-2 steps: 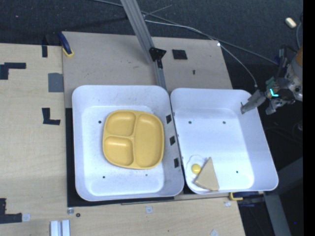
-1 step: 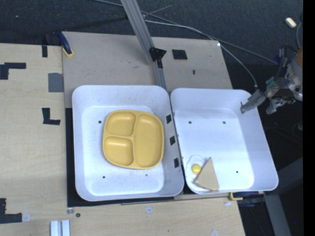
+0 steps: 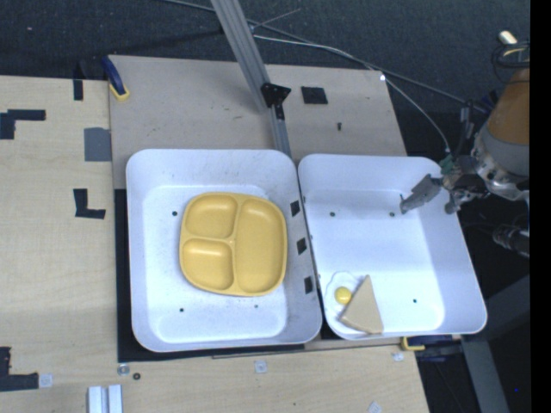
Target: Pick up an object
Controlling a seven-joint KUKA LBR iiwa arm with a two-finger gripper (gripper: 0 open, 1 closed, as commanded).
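In the left bin [image 3: 142, 231] lies a yellow divided plate [image 3: 232, 243], flat near the middle. The right bin [image 3: 448, 256] has a tan wedge-shaped piece [image 3: 365, 308] in its near left corner, and this piece partly overlaps a small white fried-egg toy with a yellow yolk [image 3: 342, 293]. My gripper [image 3: 436, 198] hovers over the right bin's far right corner, well away from both small objects. Its fingers are spread open and hold nothing between them. The orange-banded wrist sits just beyond the bin's right rim.
A grey metal pole [image 3: 245, 46] slants down to the bench behind the gap between the bins. Cables run across the dark floor at the back. A blue and yellow clamp [image 3: 114, 77] sits at the bench's far left corner.
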